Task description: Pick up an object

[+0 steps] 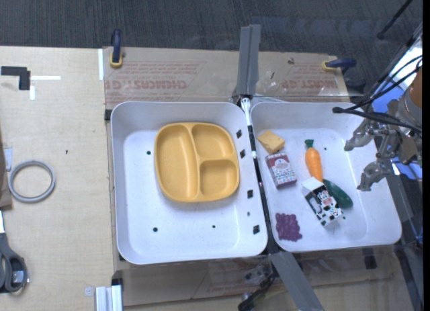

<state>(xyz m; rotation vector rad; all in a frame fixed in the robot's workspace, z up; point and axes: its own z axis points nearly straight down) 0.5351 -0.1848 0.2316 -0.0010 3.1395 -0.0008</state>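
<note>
The right bin [363, 226] holds several small items: a yellow cheese wedge [271, 142], a red carton [281, 170], an orange carrot [313, 161], a white milk carton with black spots [323, 205], a dark green vegetable [338, 195] and a purple grape bunch [288, 226]. My gripper [363, 161] hangs over the bin's right side, well right of the carrot. Its two fingers [355, 138] stand apart and open with nothing between them.
The left bin [134, 229] holds a yellow divided plate [196, 161]. A grey divider bar [249, 61] runs between the bins. On the bench at left lie a tape roll [29, 181] and scissors [12, 271]. Cables [393, 81] hang at the right.
</note>
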